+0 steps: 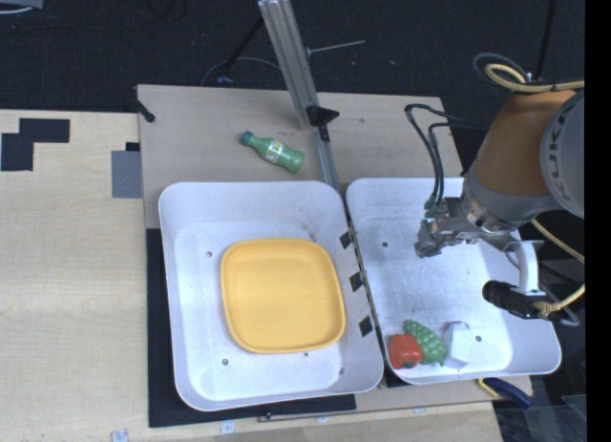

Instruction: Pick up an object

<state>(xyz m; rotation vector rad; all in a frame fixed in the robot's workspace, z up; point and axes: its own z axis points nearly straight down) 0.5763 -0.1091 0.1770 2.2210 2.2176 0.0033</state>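
Objects for picking lie in both white bins. Farthest left, the left bin (181,230) holds a square yellow plate (283,294), flat on the floor near its middle. Behind that bin, on the bare bench (382,135), a small green bottle (272,150) lies on its side, beside a slanted aluminium post (291,44). Further right, the right bin (382,201) holds a small cluster at its near edge: a red piece (404,351) touching a green knobbly piece (427,340), with a white piece (456,346) just beside them. The gripper (431,238) hangs over the upper middle of the right bin, well apart from that cluster, which lies nearer the camera, and far right of the plate. Whether its jaws are apart or closed I cannot tell, and nothing is seen held in it.
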